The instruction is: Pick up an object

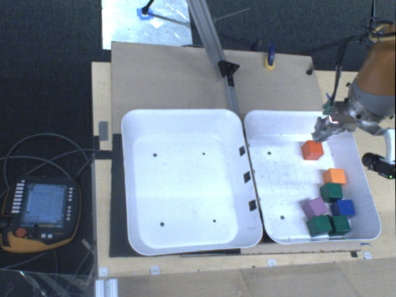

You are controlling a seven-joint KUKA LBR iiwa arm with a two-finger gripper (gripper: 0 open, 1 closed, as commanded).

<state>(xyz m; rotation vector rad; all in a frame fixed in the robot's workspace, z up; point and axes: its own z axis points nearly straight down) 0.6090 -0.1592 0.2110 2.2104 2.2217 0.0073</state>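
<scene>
From my screen I see the gripper [323, 129] hanging over the far part of the right bin [272, 166], just above and beside an orange-red cube [312, 150]. I cannot tell how its tip is set; it shows as a blurred grey mass and nothing is visibly caught in it. The orange-red cube sits on the bin floor, apart from the other blocks. Nearer me along the bin's right wall lies a cluster: an orange cube [335, 176], a dark green block [331, 192] touching it, a purple block [316, 206], a blue block [343, 208], and two more green blocks [328, 226] in the near corner. The left bin [182, 178] lies beside the right one, their rims meeting. On the floor to the left of the surface [185, 79] rests a teach pendant [40, 215] with a lit screen; any writing on it is too small for me to read.
</scene>
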